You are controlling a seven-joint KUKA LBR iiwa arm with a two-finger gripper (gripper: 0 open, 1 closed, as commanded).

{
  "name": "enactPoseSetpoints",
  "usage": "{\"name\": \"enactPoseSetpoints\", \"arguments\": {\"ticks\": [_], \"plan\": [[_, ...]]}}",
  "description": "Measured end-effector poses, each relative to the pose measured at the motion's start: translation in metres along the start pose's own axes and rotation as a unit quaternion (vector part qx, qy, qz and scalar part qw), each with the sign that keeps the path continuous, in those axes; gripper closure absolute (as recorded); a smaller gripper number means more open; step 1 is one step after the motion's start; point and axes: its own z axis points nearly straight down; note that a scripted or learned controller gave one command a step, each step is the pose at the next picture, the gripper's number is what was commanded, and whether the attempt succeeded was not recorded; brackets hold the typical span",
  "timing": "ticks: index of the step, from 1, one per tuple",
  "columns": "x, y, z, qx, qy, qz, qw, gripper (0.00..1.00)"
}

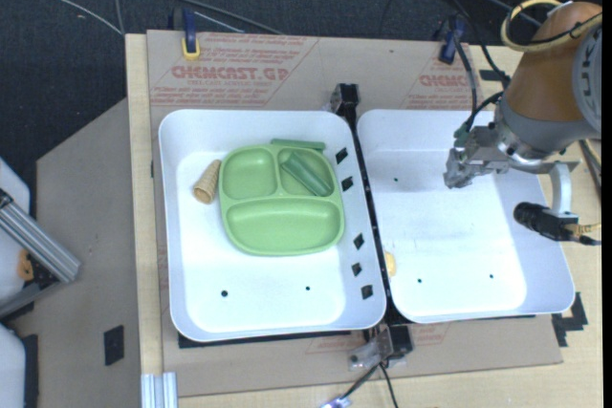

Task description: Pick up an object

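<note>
Gripper (462,175) is hanging over the upper part of the right bin (478,296), well apart from everything pickable; whether it is spread or closed I cannot tell from this angle, and nothing is showing in its grasp.

All the clear candidates are sitting in the left bin (191,301). One green tray (282,229) with three compartments is lying flat near the middle. It is looking like stiff, light, smooth plastic, so it is probably best taken by its raised rim rather than from above. One darker green piece (308,172) is resting in the tray's upper right compartment, with a strip of the same colour poking past the tray's top edge; what it is I cannot say. One tan cone (206,182) is lying just beside the tray's left edge. It is likely light and crushable, and pinching it across its narrow body seems the easiest hold.

One small yellowish bit (389,265) is showing at the divider between the bins, too small to identify.
</note>
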Motion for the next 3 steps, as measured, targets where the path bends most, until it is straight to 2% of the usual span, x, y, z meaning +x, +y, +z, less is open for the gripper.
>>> {"name": "enactPoseSetpoints", "arguments": {"ticks": [2,3], "plan": [[-0.004,0.005,-0.099,0.000,0.000,0.000,1.0000,1.00],[0.042,-0.016,-0.088,0.005,0.002,-0.001,1.0000,1.00]]}}
